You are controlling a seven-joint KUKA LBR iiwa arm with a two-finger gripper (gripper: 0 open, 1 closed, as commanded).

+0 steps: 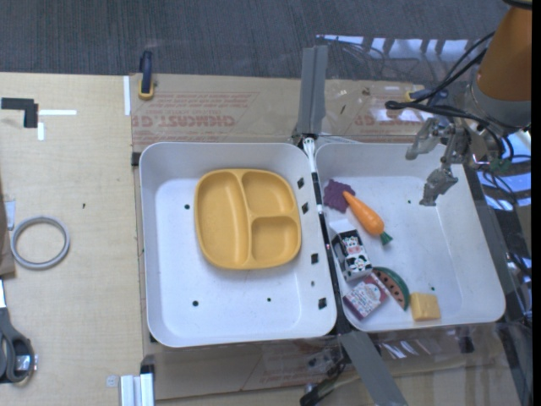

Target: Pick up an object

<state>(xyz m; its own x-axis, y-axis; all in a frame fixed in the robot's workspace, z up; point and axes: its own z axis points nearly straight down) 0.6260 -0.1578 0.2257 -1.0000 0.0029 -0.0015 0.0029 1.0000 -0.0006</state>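
Note:
The right bin [456, 252] holds several small toys along its left side and front. An orange carrot [365, 214] lies beside a purple piece [336, 195]. Below them are a black-and-white carton [352, 255], a watermelon slice [394, 285], a pink packet [364, 299] and a yellow block [425, 307]. My gripper [431, 166] hangs over the bin's back right part, above and to the right of the carrot. It is open, with nothing between its fingers.
A yellow divided plate [248, 218] lies in the left bin [169, 286]. A grey divider post [312, 91] stands at the back between the bins. On the bench to the left lie a tape ring [38, 242] and scissors [13, 353].

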